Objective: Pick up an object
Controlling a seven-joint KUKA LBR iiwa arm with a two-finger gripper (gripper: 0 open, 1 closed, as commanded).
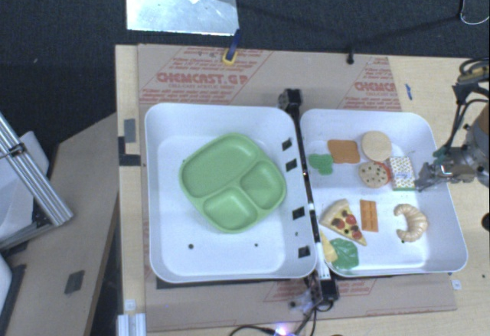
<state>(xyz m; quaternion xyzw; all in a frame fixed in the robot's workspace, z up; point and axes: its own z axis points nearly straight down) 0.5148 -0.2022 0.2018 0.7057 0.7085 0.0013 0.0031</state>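
Right now gripper (423,177) sits beside small red-patterned white box (401,172) w/ fingers' state unclear.

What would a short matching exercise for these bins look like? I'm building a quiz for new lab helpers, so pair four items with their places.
Column one:
1. pale green divided plastic plate
2. tan toy croissant
3. toy pizza slice with red toppings
4. round pale toy biscuit

Column two:
A. far part of the right bin
B. middle of the left bin
C. right bin, near its right wall
D. right bin, near the divider between bins

Pairs: 1-B, 2-C, 3-D, 4-A
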